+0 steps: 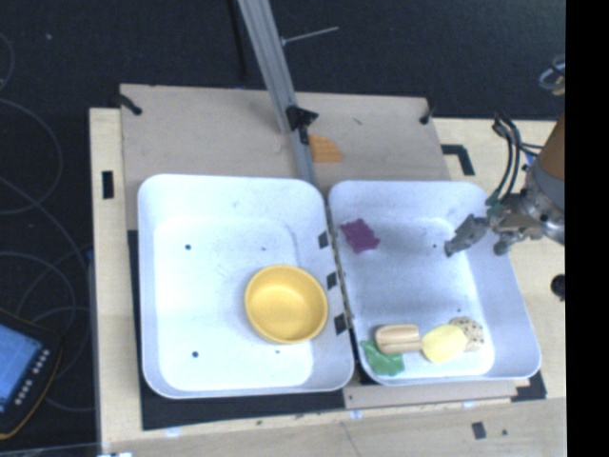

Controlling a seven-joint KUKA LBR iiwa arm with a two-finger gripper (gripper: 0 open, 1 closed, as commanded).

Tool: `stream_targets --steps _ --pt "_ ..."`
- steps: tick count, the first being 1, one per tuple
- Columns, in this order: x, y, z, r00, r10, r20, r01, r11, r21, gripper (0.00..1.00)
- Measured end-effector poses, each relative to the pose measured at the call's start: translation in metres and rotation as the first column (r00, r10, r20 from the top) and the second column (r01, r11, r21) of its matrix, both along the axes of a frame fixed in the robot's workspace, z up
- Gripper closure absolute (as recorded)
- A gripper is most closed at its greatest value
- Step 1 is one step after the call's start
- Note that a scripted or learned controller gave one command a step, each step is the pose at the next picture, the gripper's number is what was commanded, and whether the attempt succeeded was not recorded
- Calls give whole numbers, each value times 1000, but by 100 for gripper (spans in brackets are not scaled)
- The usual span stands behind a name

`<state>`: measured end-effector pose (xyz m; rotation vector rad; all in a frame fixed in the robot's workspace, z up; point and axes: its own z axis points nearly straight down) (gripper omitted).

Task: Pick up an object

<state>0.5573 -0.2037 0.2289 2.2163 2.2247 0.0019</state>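
Black flooring with loose cables surrounds a pale wooden worktop (219, 127) that carries two shallow white bins side by side. Over the right bin's (419, 208) far right rim hangs the gripper (483, 236), its grey fingers (463, 235) pointing leftward into the bin; they are small and blurred, so I cannot tell whether they are spread or closed, and nothing is visibly between them.

Left of the fingers and a little farther back, a small purple piece (360, 235) lies on the bin floor. Well below the fingers, toward the near rim, a cluster of items sits together: a tan cylindrical block (397, 338), a yellow lemon-shaped object (442, 345) touching its right end, a speckled beige lump (468, 329) just behind the yellow one, and a green scrap (379, 358) by the near left corner.

Far left of the fingers, in the left bin (190, 217), a yellow bowl (285, 304) stands upright near the dividing rim.
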Motion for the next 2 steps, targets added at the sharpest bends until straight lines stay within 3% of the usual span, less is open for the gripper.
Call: stream_targets --steps 1,2 --pt "0 0 0 1000 0 0 0 1000 0 0" --pt "-4 -3 -43 1000 -4 -5 4 1000 -2 0"
